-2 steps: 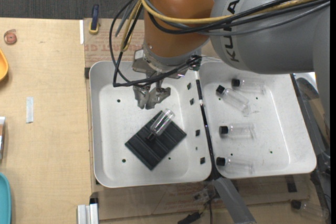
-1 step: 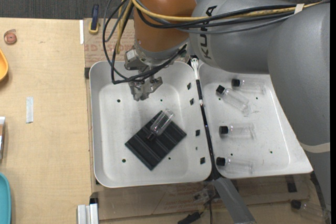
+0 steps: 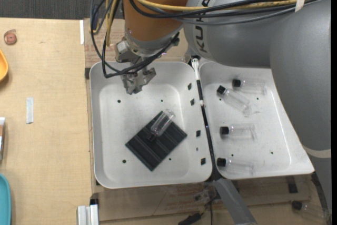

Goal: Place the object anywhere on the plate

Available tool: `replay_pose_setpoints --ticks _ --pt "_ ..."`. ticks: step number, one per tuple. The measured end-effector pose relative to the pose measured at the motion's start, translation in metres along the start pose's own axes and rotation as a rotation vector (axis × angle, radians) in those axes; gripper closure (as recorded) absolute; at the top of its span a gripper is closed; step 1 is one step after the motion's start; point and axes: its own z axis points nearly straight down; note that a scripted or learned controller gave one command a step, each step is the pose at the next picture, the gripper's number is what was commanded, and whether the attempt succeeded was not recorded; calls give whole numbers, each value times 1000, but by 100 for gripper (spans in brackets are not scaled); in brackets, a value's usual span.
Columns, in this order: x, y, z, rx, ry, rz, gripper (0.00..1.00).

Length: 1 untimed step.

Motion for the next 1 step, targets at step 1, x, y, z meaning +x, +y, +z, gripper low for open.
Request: replay_pose_setpoints --ticks 1 --pt "43 32 -48 -3 1 -90 100"
